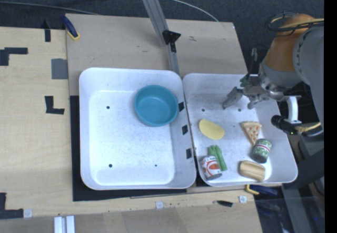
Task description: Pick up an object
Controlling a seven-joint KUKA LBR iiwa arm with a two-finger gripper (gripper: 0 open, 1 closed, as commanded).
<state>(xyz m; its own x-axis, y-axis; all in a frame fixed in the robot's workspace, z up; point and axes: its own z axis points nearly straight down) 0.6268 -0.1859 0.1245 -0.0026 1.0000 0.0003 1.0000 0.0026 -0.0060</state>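
My gripper (240, 102) hangs over the upper part of the right bin (210, 87), its two grey fingers spread open with nothing between them. Below it in that bin lie a yellow oval piece (211, 129), a pizza slice (252, 132), a small green-labelled can (261, 150), a bread roll (251, 170), a green vegetable piece (216, 156) and a red and white can (210, 167). The pizza slice is nearest to the fingertips, a little below and to the right.
A blue bowl (156, 105) sits in the left bin (105, 137) near its upper right. A slanted metal pole (155, 11) crosses from the top to the gap between the bins. The arm's orange band (284, 48) stands at the right.
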